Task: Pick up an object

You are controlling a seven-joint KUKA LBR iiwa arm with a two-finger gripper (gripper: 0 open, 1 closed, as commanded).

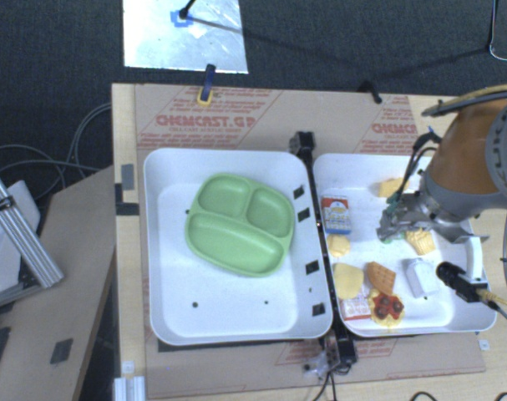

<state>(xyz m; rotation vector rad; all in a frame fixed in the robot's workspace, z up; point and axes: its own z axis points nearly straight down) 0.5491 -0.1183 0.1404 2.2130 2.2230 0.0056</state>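
The right white bin (353, 174) holds several small food items: a white and red packet (335, 213), a yellow chip (340, 246), a pale yellow round piece (348, 280), a brown waffle-like piece (381, 276), a red berry cluster (388, 307), a white block (418, 276), a yellow ridged piece (420, 241) and a yellow piece (390, 188) near the back. My gripper (392, 226) hangs low over the middle of this bin, just left of the ridged piece. The arm's wrist hides much of it.
The left white bin (165, 249) holds a green three-compartment plate (239, 223). A black divider with clips (313, 224) runs between the bins. Cardboard lies under both bins, and a shiny metal sheet (185, 22) lies at the back.
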